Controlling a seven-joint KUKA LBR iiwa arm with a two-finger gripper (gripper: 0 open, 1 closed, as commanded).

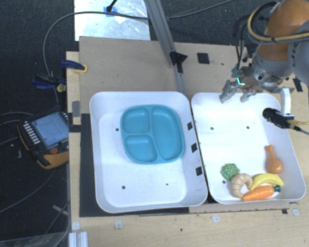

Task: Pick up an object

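Toy food sits clustered in the right bin's (216, 112) near corner: carrot (258, 192), banana (268, 179), shrimp-like piece (239, 183), broccoli (228, 171), chicken drumstick (273, 159) just behind. Left bin (100, 153) holds a blue divided plate (153, 133). At the right bin's far edge hovers the gripper (236, 94), fingers spread and empty, well apart from the cluster, which lies toward the camera from it.

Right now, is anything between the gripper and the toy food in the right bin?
Nothing visible. The gripper hangs open at the right bin's far edge; the toy food is clustered in the near corner, with bare bin floor between them.
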